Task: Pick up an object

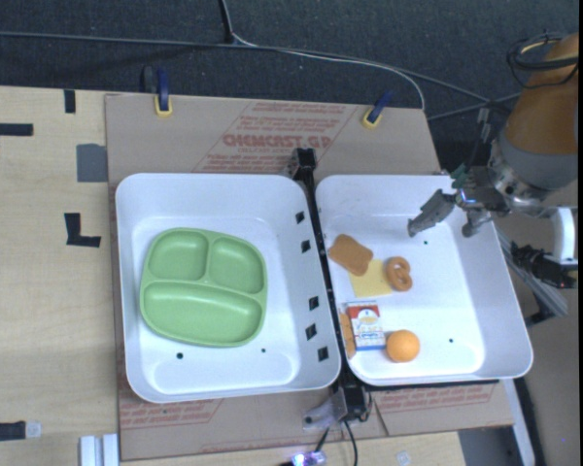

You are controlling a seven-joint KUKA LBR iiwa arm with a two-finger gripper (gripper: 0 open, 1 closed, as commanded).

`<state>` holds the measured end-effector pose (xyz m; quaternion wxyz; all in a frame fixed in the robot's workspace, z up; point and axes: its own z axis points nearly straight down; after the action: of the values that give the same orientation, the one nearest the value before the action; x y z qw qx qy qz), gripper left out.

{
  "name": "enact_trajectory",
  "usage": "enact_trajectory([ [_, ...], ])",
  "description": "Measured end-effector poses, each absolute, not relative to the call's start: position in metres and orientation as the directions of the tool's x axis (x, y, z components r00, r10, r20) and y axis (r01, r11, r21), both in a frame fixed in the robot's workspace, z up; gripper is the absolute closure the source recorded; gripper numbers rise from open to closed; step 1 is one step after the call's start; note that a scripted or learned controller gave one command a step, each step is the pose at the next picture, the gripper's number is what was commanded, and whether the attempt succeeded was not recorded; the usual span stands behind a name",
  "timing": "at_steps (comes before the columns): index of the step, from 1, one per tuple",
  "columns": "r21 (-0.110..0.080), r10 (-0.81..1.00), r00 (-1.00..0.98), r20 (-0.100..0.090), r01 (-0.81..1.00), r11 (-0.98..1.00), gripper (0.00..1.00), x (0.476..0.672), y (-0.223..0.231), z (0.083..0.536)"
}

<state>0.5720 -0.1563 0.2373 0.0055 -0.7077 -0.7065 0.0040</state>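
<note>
The right bin (486, 328) holds a brown bread-like piece (351, 254), a flat yellow slice (371, 281), a small brown ring (399, 273), a small red, white and blue box (366, 324) and an orange ball (402, 346). My gripper (447, 222) hangs over the bin's far right part, up and to the right of the ring and apart from every object. It is open, its fingers (423, 220) spread with nothing between them.
A green divided plate (204, 286) lies in the left bin (136, 202). The bins meet at a black-clipped seam (316, 260). Bare white floor lies under and right of the gripper. A cardboard sheet (262, 134) lies under both bins.
</note>
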Motion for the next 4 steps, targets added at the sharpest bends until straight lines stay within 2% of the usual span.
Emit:
enact_trajectory([
  [1, -0.001, 1.0, -0.002, 0.0, 1.0, 0.002, 0.0, 0.575, -0.156, 0.244],
  [3, -0.007, 1.0, -0.001, 0.0, 1.0, 0.001, 0.0, 0.573, -0.161, 0.116],
  [4, -0.001, 1.0, -0.001, -0.002, 1.0, 0.001, 0.0, 0.573, -0.161, 0.084],
])
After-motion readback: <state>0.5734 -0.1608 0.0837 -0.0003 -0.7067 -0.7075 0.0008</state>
